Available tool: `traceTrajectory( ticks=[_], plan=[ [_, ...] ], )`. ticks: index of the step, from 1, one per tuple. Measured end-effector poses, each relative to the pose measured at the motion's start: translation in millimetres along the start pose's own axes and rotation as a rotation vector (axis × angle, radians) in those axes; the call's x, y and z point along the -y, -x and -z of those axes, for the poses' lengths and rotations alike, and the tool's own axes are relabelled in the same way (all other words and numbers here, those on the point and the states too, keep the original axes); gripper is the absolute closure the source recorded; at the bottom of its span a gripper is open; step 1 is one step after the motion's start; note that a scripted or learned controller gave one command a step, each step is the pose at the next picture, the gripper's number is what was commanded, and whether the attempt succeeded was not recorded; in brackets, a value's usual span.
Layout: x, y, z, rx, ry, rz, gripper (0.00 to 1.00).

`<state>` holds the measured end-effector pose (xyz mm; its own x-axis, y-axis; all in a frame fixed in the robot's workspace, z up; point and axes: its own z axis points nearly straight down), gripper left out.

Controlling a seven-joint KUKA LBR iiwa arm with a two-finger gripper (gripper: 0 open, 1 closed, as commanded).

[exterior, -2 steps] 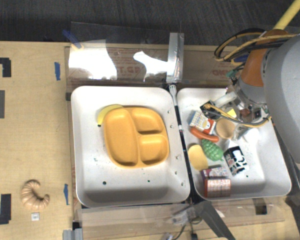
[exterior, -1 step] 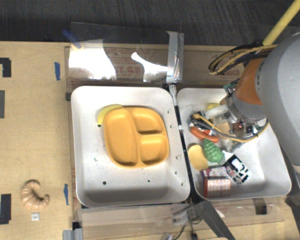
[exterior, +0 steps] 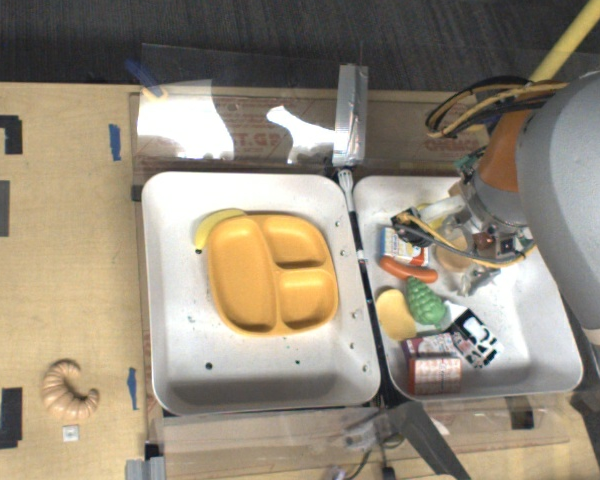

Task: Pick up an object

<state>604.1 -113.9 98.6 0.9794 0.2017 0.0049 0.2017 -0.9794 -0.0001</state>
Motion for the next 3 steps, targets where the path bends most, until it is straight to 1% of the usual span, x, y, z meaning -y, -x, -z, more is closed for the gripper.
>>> traceTrajectory(
  ticks=[1, 2, 3],
  plan=[
    [20, 33, -11, 0.002, 0.000, -0.005, 0.00],
    [40, 87, -11, 0.002, -0.003, -0.004, 0.00],
    [13, 115, -7, -0.019, 0.001, 0.006, 0.00]
  ],
)
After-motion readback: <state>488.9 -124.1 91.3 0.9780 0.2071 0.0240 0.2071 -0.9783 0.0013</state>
